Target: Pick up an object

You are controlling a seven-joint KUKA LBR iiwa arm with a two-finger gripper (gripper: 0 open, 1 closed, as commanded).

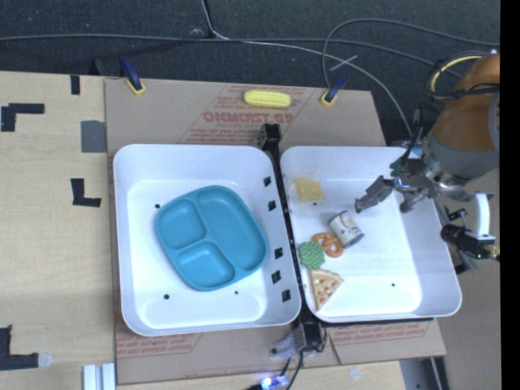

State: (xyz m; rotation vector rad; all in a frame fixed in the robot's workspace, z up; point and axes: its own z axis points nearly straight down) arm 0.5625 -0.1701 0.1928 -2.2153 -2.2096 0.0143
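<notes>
The worktop (49,242) carried a sheet of cardboard (236,116), and on it sat two shallow white bins side by side. The left bin (134,218) held a blue divided plate (211,236) with three compartments, lying flat near the bin's middle. The right bin (422,291) held a scatter of small things along its left half. A pale yellow cracker-like square (308,189) lay at the far left of that bin. Nearer and to the right of it a small can (347,228) lay tilted on its side. Just beside the can, on its left, was a pretzel (327,244), which touched a green round piece (311,254) on its own left. A pizza-slice toy (324,286) lay nearest of all, by the bin's left wall.

The grey arm (459,136) reached in from the right, above the right bin's far right part. Its tool (391,193) hung over the bin with its two dark fingers spread apart, one (371,196) pointing left toward the can, the other (410,199) to its right. Nothing lay between them. The can sat near the left fingertip, apart from it.

On the cardboard beyond the bins lay a yellow banana-like object (266,98), with a blue-and-yellow clamp (132,78) at the far left corner and another clamp (333,92) to the banana's right.
</notes>
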